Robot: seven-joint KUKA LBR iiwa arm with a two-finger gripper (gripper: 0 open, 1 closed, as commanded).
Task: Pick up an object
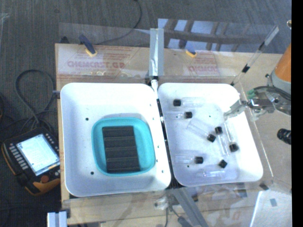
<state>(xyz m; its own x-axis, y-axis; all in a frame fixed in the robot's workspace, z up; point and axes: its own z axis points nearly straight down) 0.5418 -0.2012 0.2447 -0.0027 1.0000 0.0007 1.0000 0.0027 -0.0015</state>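
Observation:
Several clear vials with black caps lie scattered in the right bin (pixel 251 174), among them one near the back left (pixel 176 102), one at the middle (pixel 211 137) and one near the front (pixel 222 163). My gripper (pixel 235 109) reaches in from the right and hangs over the bin's upper right corner, above and to the right of the closest vials (pixel 218 130). Nothing shows in its grip. The grey wrist (pixel 265 100) and the orange band (pixel 285 69) sit just outside the bin's right rim.
The left bin (pixel 75 108) holds a teal tray (pixel 97 148) with a black ribbed insert. A metal divider post (pixel 155 56) stands at the back between the bins. A teach pendant (pixel 33 157) and cables lie on the floor at the left.

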